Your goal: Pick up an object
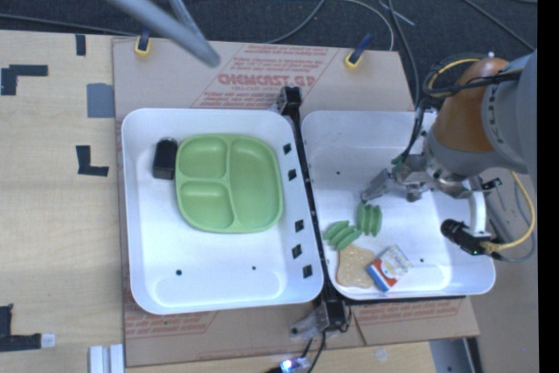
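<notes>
In the right bin (437, 135) my gripper (384, 188) hangs low on the grey arm with the orange band, which comes in from the right. Just below it lies a green pea pod (369, 219), with a second green pod (341, 233) a little to the left. Near the bin's front wall rest a tan bread slice (352, 267) and a small white packet (389, 266) with red and blue print. I see nothing held in the gripper.
The left bin (148, 214) holds a green divided plate (229, 183) and a small black block (164, 159) at its left. A black divider (301, 188) runs between the bins. Cables cross the dark floor behind.
</notes>
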Tool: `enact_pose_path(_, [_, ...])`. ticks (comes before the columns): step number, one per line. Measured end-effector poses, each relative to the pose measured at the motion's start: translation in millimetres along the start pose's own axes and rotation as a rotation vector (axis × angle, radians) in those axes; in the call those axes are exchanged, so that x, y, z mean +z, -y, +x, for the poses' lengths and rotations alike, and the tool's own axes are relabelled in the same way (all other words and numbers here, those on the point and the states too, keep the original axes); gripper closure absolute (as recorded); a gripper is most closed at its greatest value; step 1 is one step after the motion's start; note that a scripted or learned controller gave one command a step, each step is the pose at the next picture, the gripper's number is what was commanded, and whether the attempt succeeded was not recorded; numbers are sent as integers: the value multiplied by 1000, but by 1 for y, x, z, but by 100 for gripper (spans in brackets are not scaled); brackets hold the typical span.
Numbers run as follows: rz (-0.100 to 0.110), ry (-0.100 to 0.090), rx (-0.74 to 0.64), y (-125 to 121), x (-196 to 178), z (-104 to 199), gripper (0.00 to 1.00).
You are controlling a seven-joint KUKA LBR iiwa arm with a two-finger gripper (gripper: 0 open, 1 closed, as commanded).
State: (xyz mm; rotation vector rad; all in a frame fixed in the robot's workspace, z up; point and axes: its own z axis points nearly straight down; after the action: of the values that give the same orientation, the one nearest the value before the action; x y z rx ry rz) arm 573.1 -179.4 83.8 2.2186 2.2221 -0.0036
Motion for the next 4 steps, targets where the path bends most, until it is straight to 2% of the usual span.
enact_pose_path(1, [-4,1,-1,-1,-13,0,100])
enact_pose_path(3, [-6,-1,0,-1,-135,-8,100])
enact_pose_path(4, [-3,-2,0,-2,-169,-8,100])
